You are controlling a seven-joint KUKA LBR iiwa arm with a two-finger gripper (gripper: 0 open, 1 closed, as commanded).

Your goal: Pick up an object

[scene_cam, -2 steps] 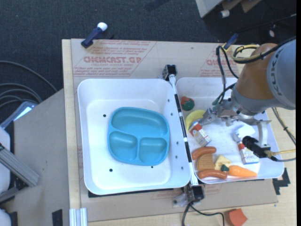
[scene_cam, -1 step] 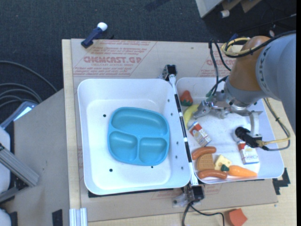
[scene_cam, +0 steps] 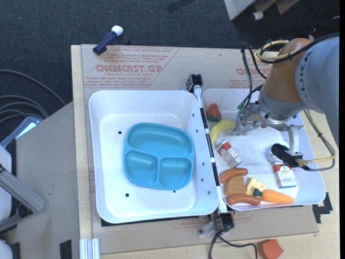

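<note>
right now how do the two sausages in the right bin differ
The upper sausage lies above the bread slice, short, slanting up to the right. The lower sausage lies below that slice along the bin's near rim, longer and flatter, its tip by the carrot. Both are reddish-brown.

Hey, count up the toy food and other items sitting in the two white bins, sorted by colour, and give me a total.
Blue: 1, the divided plate in the left bin
Yellow: 2, banana, cheese wedge
Orange: 1, carrot
Red/reddish: 3, strawberry, two sausages
Brown: 1, bread slice
Red-and-white cartons: 2
Total: 10
</note>
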